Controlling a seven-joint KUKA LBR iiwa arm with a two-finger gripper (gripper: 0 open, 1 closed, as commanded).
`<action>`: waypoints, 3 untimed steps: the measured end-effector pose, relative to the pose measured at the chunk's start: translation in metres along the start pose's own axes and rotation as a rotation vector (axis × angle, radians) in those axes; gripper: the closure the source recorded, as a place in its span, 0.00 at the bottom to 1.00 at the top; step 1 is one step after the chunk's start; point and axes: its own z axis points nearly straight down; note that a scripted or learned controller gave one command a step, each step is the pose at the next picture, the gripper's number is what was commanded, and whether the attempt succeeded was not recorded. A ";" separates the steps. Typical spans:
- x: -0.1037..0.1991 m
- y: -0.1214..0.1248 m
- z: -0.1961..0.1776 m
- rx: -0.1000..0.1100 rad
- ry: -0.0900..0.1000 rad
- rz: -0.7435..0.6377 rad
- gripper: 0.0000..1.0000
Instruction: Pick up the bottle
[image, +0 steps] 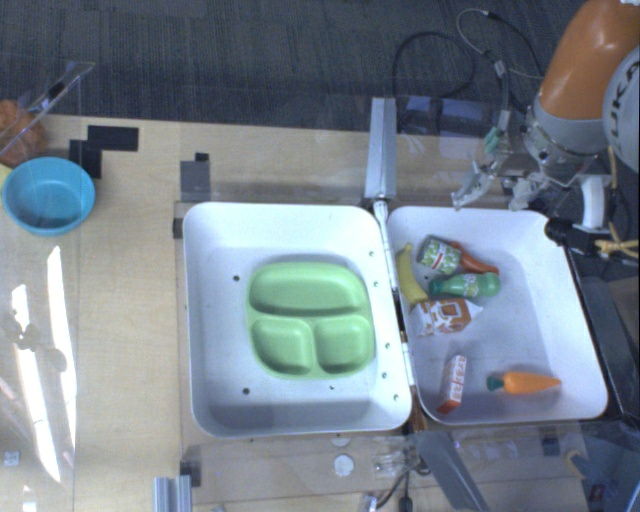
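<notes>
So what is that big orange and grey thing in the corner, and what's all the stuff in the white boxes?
That orange and grey thing is a robot arm. The picture comes from a camera above the bench, looking down at a slant, and the arm reaches in from the right. At its end is a gripper, like a hand with two fingers, hanging over the far edge of the right bin. It isn't holding anything.

The left bin has a green tray with three sections. The right bin holds a green bottle lying on its side, which the robot should pick up. Around it are a banana, another bottle with a red cap, a small carton, a red packet and a toy carrot. A blue bowl sits on the bench, far left.
</notes>
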 end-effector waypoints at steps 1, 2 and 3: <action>0.016 -0.019 0.151 -0.004 0.000 0.065 0.00; 0.016 -0.019 0.151 -0.004 0.000 0.066 0.00; 0.017 -0.017 0.139 -0.010 0.001 0.063 1.00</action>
